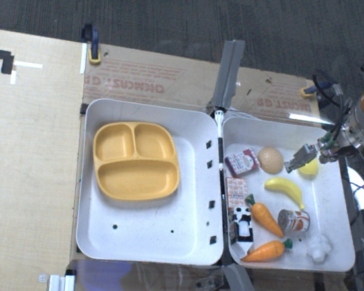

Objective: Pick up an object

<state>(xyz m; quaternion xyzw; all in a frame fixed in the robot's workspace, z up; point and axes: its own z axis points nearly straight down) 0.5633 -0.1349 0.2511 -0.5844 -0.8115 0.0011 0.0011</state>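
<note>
The gripper [302,157] hangs over the far part of the right bin [344,216], near its far right corner. Its grey tip points down and toward the left bin, and I cannot tell how the jaws stand or whether they have hold of anything.

A small yellow lemon [309,167] sits just beside the tip, on the side toward the bin's right wall, partly hidden by the wrist. On the other side, toward the divider, lies a tan egg-shaped ball [270,160], close by. The banana [286,188] lies nearer the front, long axis running slantwise from the bin's middle toward the right wall.

The lemon looks the nearest thing to take. Room is tight there, with wall and neighbours close. The bin floor is flat and white.

The left bin [150,237] carries a yellow plate [137,161].
</note>
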